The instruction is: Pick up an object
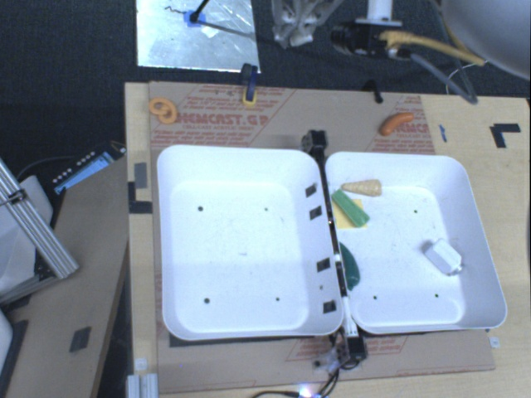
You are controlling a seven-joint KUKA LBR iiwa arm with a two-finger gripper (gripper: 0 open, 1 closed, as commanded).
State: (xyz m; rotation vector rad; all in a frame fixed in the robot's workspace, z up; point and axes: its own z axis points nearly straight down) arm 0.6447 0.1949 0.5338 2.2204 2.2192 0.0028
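While the end effector (303, 15) is held well apart from the right bin (415, 293), its state impossible to tell, a grasp may be spoiled there because the green block (350, 208) and cone (362, 187) are crowded near the inner wall.

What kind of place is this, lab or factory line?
Probably a robotics lab pick bench: two white bins on a cardboard sheet, toy-like green block inside one, gripper hanging beyond them.

Orange ring (163, 109): on cardboard (216, 116), 11 o'clock from left bin (170, 247).
Orange sausage (396, 123): 12 o'clock from right bin (479, 247).
Silver sheet (197, 21): floor, 11 o'clock of view.
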